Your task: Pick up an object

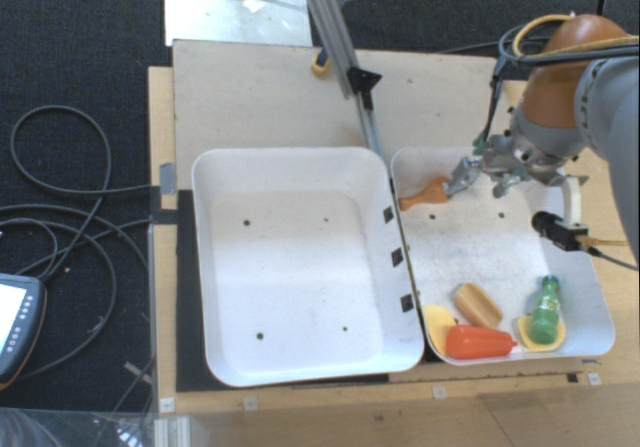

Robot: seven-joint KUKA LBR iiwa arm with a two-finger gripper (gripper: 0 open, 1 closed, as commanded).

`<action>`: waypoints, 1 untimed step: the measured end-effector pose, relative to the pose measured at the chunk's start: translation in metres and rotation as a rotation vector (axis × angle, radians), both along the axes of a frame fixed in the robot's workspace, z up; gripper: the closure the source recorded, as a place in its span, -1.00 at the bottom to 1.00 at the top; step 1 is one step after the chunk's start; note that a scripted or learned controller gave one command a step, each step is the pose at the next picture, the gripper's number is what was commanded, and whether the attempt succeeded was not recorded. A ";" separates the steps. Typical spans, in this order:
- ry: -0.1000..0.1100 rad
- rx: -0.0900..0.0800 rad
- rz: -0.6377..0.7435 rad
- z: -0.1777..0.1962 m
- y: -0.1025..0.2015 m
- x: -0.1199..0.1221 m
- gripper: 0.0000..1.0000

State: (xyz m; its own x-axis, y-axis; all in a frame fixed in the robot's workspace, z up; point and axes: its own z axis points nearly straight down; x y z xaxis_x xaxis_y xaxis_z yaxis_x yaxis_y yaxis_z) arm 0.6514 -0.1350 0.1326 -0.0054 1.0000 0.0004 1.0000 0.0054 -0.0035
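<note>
Hand (458,179) low in right bin (500,245); touching orange piece (425,196)

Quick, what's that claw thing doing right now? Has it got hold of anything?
Gripper: shut on the orange-brown object, which sits between its fingers, over the upper left part of the right bin.

Two bins sit side by side on a bench (260,95), the left bin (290,265) at centre frame and the right bin (500,245) toward the right edge. Along the right bin's lower rim lie a carrot-shaped toy (478,342), a bread roll (478,305) just above it and a bottle (544,310) to their right. The gripper (462,180) hangs over that bin's upper left corner beside a small spoon-like piece (425,196), while cables (60,205) trail across the floor at far left.
</note>
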 end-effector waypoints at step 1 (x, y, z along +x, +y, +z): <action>0.000 0.000 0.000 -0.044 0.000 -0.001 -1.00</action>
